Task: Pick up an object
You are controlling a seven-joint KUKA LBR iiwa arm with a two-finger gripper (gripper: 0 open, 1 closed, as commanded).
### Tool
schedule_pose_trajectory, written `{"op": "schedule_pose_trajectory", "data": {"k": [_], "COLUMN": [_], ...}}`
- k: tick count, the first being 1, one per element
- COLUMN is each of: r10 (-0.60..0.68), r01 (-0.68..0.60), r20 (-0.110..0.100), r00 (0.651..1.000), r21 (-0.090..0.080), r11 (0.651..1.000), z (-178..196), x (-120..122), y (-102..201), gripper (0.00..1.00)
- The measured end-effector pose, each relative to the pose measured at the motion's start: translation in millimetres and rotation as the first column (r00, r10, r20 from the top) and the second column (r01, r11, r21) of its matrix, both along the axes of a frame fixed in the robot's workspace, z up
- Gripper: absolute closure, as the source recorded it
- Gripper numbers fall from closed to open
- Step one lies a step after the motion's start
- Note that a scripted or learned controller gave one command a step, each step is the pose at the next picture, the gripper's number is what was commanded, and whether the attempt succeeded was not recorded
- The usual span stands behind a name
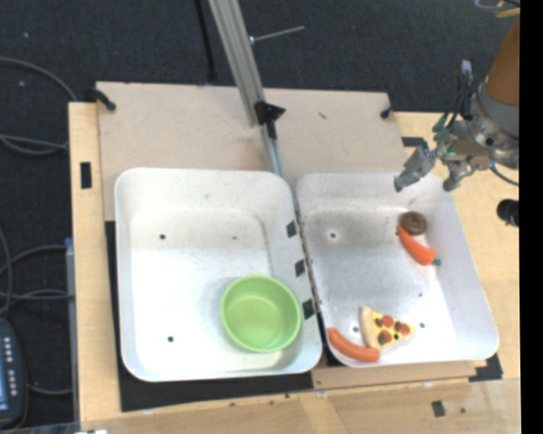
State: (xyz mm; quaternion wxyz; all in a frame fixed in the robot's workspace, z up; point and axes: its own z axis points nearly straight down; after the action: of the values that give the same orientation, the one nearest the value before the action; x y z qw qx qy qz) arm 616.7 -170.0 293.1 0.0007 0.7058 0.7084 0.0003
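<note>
My gripper (432, 175) hangs over the far right corner of the right bin (362, 242), its two grey fingers spread apart and open, nothing between them. Just below it lie a brown round piece (414, 221) and an orange carrot (418, 248) touching each other. At the bin's front lie a pizza slice (383, 327) and an orange sausage (352, 347). A green bowl (260, 312) sits upright in the front right corner of the left bin (172, 242).
A slanted aluminium post (240, 52) rises from the back of the bench between the bins. Cables and a small screen device (0, 373) lie on the dark floor at the left.
</note>
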Motion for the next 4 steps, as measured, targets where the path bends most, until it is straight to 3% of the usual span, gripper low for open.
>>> {"op": "schedule_pose_trajectory", "data": {"k": [1,4], "r10": [0.000,-0.005], "r01": [0.000,0.005], "r20": [0.000,-0.007], "r00": [1.000,1.000], "r21": [-0.001,-0.001], "r11": [1.000,1.000], "z": [0,-157], "x": [0,-17], "y": [0,8], "gripper": [0.00,0.00]}}
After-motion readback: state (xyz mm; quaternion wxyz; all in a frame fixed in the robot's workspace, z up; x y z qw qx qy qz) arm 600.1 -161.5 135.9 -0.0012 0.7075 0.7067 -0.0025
